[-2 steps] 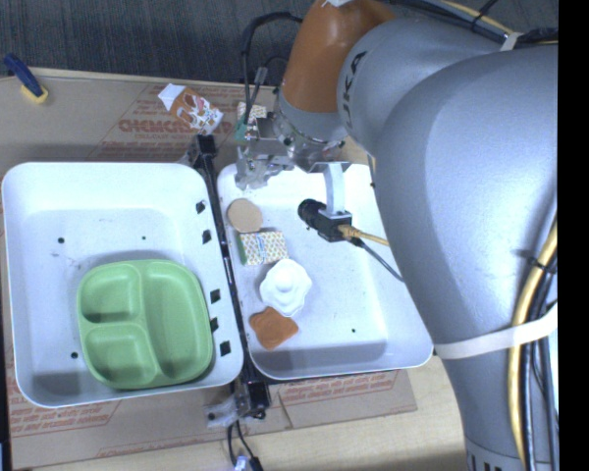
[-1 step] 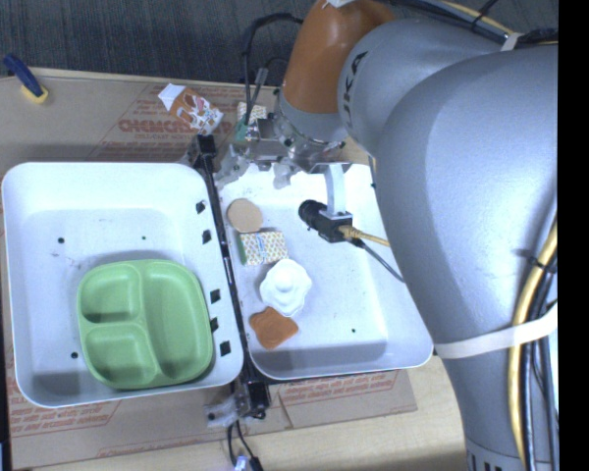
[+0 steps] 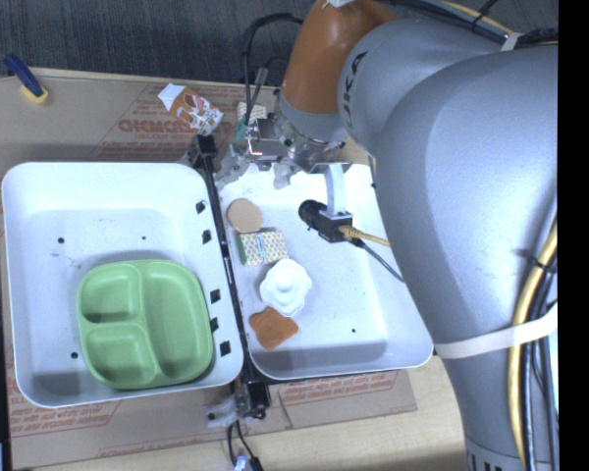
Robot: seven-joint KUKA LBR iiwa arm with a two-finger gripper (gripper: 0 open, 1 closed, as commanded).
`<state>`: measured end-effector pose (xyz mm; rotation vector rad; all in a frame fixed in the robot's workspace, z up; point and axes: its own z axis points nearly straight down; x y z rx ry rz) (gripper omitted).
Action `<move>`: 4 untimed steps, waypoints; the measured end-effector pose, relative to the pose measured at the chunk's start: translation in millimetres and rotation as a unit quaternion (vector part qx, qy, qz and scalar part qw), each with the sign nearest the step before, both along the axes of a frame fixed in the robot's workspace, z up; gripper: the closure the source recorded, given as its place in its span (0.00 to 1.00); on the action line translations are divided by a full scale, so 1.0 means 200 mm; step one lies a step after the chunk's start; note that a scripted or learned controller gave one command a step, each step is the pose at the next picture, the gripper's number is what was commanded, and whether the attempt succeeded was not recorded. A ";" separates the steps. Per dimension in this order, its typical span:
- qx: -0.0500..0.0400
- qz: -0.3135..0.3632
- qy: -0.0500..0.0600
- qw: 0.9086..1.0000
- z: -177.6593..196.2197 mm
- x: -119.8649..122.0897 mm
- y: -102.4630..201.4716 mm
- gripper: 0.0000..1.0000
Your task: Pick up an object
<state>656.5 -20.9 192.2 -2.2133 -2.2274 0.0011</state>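
Seeing a big grey arm over the right bin, gripper at its far left corner, can't tell if clenched or released. Got a green tray sitting in the left bin. Lined up along the right bin's left edge: white lump, patterned packet, tan disc, orange chunk.

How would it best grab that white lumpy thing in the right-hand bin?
Probably from straight above, jaws closing across the narrower raised top of the white lumpy object. Its left and right flanks look free; the patterned block crowds its upper side and the orange-brown piece its lower one.
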 end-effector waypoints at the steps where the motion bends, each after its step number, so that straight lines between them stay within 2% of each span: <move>1: -0.010 -0.003 -0.007 1.000 -0.34 0.02 0.38 0.00; 2: -0.002 -0.002 -0.002 1.000 0.25 0.00 -0.20 0.00; 3: -0.001 0.000 -0.001 1.000 0.46 0.00 -0.27 0.00; 4: -0.001 0.000 0.001 1.000 0.38 -0.03 -0.31 0.00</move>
